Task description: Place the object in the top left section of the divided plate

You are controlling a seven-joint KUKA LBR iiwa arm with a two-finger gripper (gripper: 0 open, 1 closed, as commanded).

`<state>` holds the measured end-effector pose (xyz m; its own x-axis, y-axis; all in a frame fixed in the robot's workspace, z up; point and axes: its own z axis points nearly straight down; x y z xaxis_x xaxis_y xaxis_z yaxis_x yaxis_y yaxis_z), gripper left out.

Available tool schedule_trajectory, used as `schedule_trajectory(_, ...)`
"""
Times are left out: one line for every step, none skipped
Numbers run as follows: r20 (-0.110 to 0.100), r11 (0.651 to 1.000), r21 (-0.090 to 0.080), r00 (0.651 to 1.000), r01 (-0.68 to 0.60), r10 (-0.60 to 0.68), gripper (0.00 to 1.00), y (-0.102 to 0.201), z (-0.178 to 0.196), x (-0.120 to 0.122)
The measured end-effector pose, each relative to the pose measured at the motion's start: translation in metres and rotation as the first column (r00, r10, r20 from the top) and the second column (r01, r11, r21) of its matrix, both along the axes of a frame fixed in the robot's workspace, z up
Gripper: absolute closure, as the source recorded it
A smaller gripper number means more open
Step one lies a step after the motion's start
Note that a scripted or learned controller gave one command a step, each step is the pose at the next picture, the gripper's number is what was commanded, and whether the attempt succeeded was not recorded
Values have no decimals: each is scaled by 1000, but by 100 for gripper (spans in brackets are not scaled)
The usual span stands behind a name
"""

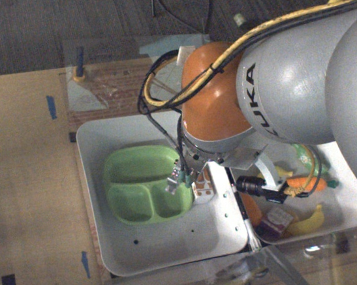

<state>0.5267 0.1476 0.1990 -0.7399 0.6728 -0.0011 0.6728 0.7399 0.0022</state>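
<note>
While we look down on the bench, we take the green divided plate as our landmark and read every place from it.

Divided plate (141,183): green, three sections, lying flat in the left white bin (113,243); we see bare bin floor below it and to its left.

Gripper (178,177): at the plate's right rim, hanging over the edge of the plate's right-hand sections. We see small metal parts and a speck of teal there, but we cannot tell how far the jaws stand apart, nor whether anything sits between them.

Arm (276,85): grey with an orange band (208,95), bulking above and to the right of the plate, hiding the bin wall on that side.

Task object: we cannot make out which thing it is. A small white and brown item (202,186) lies just beside the plate's right rim, under the wrist; too blurred for us to name.

Right white bin (355,202): well to the right of the plate. In it we see a banana (308,221), a carrot (306,184) and a dark maroon block (276,221).

Cables (157,85): black and yellow, looping above the plate's upper right, beyond the bin.

Blue tape marks (51,107): on the tan board to the plate's left.
</note>
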Motion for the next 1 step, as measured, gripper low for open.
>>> schedule_trajectory(3, 990, 0, 990, -139, 139, 100, 53, 20, 1)
